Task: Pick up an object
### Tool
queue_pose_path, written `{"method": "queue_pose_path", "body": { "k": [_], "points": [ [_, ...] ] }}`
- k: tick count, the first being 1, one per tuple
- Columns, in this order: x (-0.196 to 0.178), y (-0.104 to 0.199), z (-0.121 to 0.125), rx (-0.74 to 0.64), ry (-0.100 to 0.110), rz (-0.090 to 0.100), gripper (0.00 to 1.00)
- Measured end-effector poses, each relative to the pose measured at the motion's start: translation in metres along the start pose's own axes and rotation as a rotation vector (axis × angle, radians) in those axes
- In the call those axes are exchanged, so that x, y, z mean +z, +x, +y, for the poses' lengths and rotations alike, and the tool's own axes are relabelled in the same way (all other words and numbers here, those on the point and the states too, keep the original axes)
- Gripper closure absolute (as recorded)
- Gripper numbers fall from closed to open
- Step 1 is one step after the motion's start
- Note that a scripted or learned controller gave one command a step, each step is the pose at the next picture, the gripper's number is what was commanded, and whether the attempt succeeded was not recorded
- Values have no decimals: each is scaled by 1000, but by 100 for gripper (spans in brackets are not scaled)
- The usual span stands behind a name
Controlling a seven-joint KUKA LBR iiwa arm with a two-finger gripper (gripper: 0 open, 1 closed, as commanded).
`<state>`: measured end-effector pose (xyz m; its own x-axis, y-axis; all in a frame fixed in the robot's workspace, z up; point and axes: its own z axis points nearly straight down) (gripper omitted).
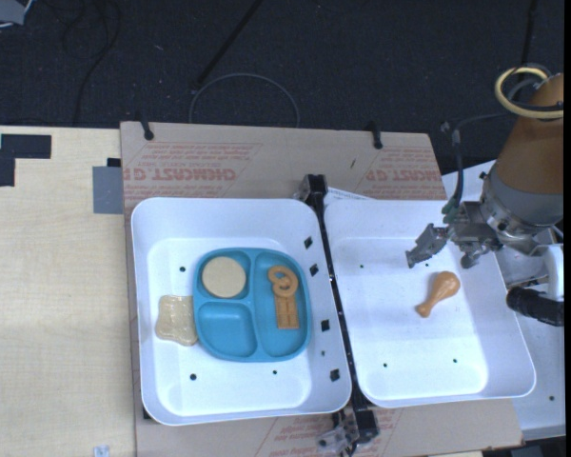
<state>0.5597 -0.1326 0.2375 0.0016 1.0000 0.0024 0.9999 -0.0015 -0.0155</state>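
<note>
You have two white bins: the left bin [152, 369] and the right bin [495, 369]. In the left bin sits one blue tray [233, 336] with one round cookie [223, 276] and one brown key toy [285, 296]. One pale bread piece [176, 319] touches the tray. One drumstick [438, 293] lies in the right bin, just below the gripper [447, 246], which looks spread open and holds nothing.

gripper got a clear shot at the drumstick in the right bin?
Probably yes. The drumstick lies alone on the right bin's floor, apart from the walls, with nothing over it. The gripper hangs just above and slightly left of it.
</note>
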Motion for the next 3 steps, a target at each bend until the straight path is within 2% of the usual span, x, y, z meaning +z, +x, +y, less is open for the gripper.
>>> {"method": "queue_pose_path", "body": {
  "k": [1, 2, 3],
  "points": [
    [-7, 0, 2, -2, -12, -1, 0],
    [53, -6, -2, -1, -8, -1, 0],
    [97, -7, -4, -1, -8, -1, 0]
  ]
}}
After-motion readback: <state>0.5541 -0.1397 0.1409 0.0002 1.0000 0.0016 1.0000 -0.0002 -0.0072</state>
